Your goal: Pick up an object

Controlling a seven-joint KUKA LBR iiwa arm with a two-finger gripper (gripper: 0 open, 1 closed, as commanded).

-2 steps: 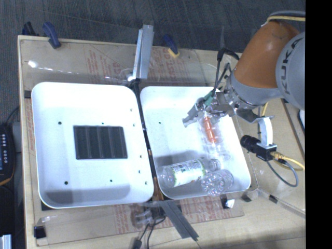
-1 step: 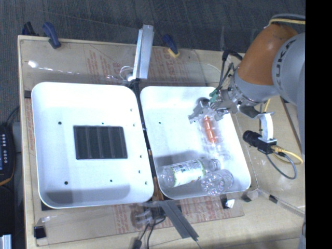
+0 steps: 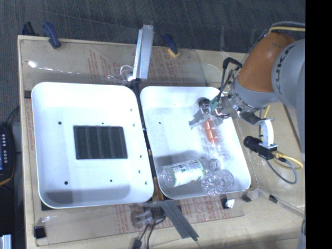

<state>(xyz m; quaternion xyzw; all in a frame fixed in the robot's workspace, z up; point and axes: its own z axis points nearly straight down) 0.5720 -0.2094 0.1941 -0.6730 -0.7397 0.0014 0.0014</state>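
While the claw [image 3: 207,114] hung over the right bin [image 3: 155,139], grip state indeterminate, an orange-filled clear bottle [image 3: 210,132] lay directly beneath, long axis near-vertical in view.

bench [image 3: 78,217]: pale wood | on it: left white bin [image 3: 46,139], right white bin [image 3: 155,113], side by side, touching

1 camera sat fixed above the counter [image 3: 78,219] and looked down at a slant, far enough off to take in both white bins whole. The left bin [image 3: 46,139] and the right bin [image 3: 161,113] lay side by side near the middle of its view, with dark floor [image 3: 155,7] beyond the counter's far edge at the top. The arm [image 3: 270,69] reached in from the right side of the view, above the right bin.
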